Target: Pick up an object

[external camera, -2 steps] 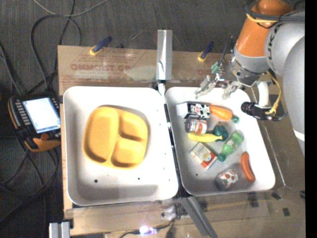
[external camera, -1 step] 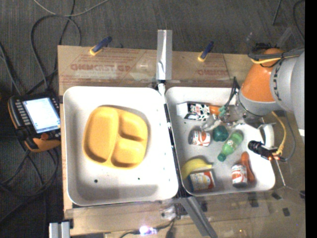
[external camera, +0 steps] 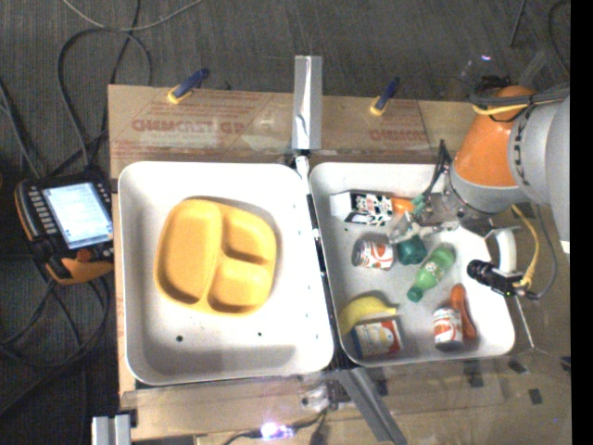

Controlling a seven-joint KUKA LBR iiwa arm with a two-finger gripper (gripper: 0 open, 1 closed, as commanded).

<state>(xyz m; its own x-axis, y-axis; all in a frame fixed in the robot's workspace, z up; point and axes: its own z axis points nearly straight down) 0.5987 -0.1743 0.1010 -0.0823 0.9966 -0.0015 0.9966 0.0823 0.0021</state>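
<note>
Cardboard [external camera: 222, 123] behind the bins carries faded red lettering, too washed out to read. Right of centre, the gripper [external camera: 414, 225] hangs in the right bin [external camera: 326, 248] above a dark green object [external camera: 410, 248]; its jaw state cannot be told. Can [external camera: 373, 254] labels are illegible.

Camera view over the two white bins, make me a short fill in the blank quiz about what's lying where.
1. The yellow compartment tray lies in the ____ white bin.
2. The green plastic bottle lies in the ____ white bin.
3. The arm's band above the gripper is ____.

Missing words: left; right; orange
</note>
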